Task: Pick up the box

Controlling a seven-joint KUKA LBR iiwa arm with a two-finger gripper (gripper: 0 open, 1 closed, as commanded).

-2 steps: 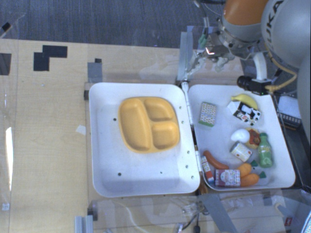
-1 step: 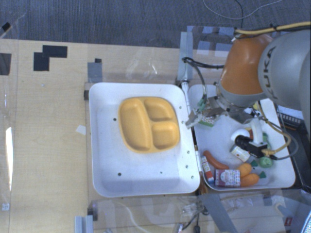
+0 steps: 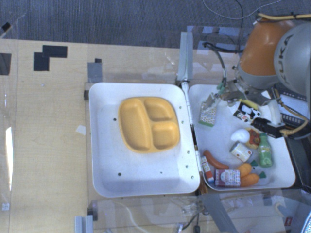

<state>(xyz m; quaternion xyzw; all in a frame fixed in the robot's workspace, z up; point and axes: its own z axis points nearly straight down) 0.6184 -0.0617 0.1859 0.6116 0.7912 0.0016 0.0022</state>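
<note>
A small pale-green and white patterned box (image 3: 208,114) stands tilted at the far-left side of the right bin (image 3: 290,181), close to the divider. My gripper (image 3: 215,99) reaches in from the right and is shut on the box's top edge, with the box hanging below it. The grey arm with its orange band (image 3: 262,47) looms over the bin's back right corner and hides that part of the bin.
A yellow divided plate (image 3: 148,124) lies in the left bin (image 3: 104,178). The right bin also holds a black-and-white pack (image 3: 245,113), a white egg shape (image 3: 239,135), a can (image 3: 240,152), a green bottle (image 3: 265,152), a sausage (image 3: 215,160), a red carton (image 3: 227,177) and orange pieces (image 3: 249,179).
</note>
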